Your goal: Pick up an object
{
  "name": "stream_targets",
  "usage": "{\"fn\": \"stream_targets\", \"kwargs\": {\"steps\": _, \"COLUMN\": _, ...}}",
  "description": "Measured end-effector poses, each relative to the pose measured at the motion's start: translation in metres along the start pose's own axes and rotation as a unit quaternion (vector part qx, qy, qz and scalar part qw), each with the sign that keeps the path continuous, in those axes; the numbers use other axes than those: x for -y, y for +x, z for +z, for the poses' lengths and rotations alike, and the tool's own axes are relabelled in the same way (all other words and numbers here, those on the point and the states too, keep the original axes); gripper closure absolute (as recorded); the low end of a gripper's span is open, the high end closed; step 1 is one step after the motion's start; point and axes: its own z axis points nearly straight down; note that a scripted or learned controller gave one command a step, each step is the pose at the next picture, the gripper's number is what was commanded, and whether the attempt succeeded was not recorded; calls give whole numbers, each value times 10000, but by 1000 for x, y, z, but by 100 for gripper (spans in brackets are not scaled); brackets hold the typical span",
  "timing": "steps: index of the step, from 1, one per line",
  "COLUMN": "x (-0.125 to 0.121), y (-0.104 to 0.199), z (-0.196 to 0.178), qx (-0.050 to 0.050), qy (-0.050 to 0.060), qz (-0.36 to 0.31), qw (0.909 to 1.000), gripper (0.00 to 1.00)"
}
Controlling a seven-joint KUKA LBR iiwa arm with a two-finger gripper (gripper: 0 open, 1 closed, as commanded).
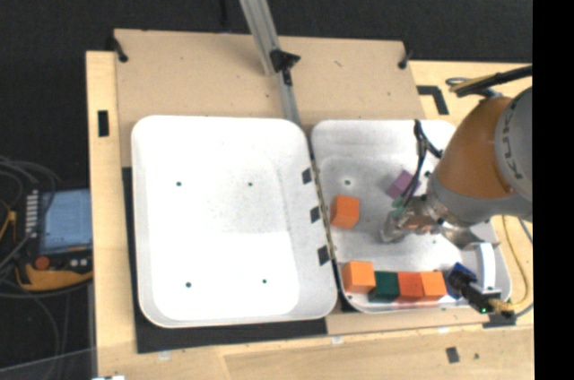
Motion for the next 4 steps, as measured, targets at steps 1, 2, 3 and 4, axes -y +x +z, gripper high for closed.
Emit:
{"fn": "stream_targets", "kwargs": {"steps": 1, "x": -3, "y": 2, "z": -63, "qx": 3, "qy": -1, "qz": -77, "qw": 10000, "gripper": 100}}
{"fn": "stream_targets", "kwargs": {"steps": 2, "x": -6, "y": 1, "z": -117, "qx": 3, "qy": -4, "qz": -80, "qw": 10000, "gripper": 100}}
{"fn": "stream_targets", "kwargs": {"steps": 3, "x": -4, "y": 56, "z": -130, "qx": -13, "qy": 15, "qz": -102, "qw": 9999, "gripper": 100}}
{"fn": "stream_targets", "kwargs": {"steps": 4, "x": -8, "y": 105, "z": -131, "qx": -12, "qy": 19, "qz": -102, "qw": 9999, "gripper": 100}}
